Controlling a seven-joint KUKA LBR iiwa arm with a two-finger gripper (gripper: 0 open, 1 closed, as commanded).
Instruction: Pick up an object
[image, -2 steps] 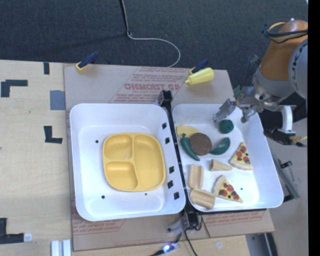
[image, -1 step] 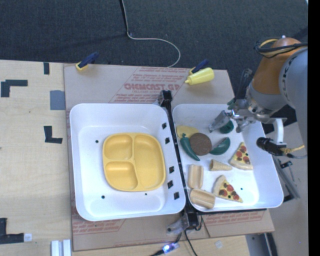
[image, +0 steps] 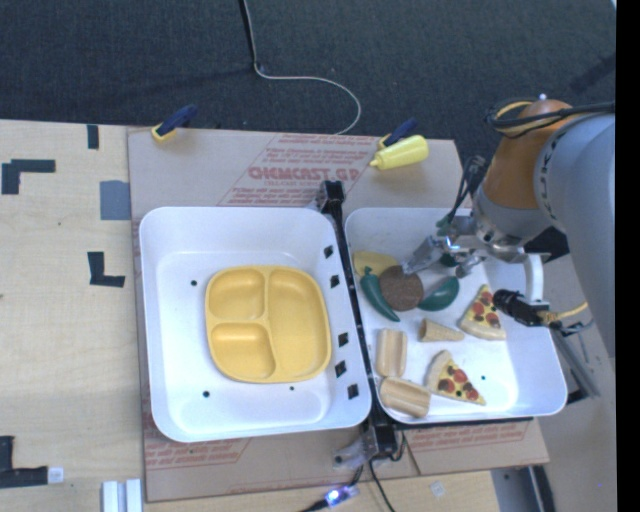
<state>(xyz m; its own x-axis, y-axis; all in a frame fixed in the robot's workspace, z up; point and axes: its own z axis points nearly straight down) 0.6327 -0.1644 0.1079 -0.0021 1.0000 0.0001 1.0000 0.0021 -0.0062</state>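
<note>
Yellow divided plate (image: 268, 324); white bins (image: 165, 300); brown disc (image: 401, 290); red-spotted pizza slices (image: 455, 380); green pepper (image: 379, 297).

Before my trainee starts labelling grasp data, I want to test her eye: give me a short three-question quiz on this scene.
1. True or false: the yellow tray lies in the left bin.
2. How many pizza slices lie in the right bin?
3. The gripper hangs nearest to: A) the brown patty; B) the tray; C) the yellow clamp.

Key: 1 true; 2 two, the other nearer the front; 3 A.
</note>
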